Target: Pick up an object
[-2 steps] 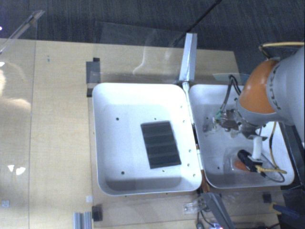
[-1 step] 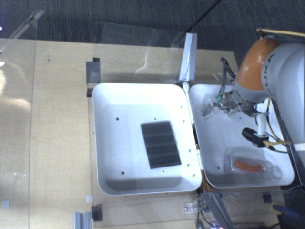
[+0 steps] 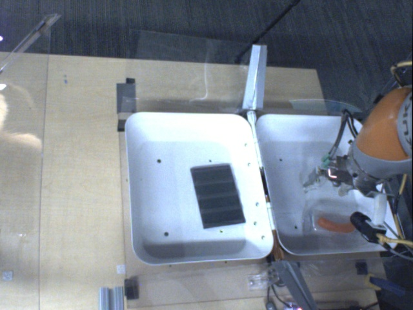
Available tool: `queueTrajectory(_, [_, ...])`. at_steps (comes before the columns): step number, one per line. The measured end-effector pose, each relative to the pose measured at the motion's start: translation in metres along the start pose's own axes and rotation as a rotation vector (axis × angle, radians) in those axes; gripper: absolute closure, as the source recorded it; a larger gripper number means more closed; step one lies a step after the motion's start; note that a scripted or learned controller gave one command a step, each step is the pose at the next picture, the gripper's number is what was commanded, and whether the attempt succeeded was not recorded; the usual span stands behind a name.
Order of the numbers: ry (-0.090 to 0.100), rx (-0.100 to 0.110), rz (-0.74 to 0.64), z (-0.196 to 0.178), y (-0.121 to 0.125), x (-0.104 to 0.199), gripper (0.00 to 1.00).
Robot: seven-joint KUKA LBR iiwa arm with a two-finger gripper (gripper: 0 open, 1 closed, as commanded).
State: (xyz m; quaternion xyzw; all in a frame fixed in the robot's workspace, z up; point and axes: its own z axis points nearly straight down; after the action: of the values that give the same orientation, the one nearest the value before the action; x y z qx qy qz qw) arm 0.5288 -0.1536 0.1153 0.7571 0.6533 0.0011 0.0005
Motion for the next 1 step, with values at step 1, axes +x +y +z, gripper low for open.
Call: queueTrajectory(1, [-0.002,-0.016,-0.140,0.0250,-0.0365,-0.0002,0.00])
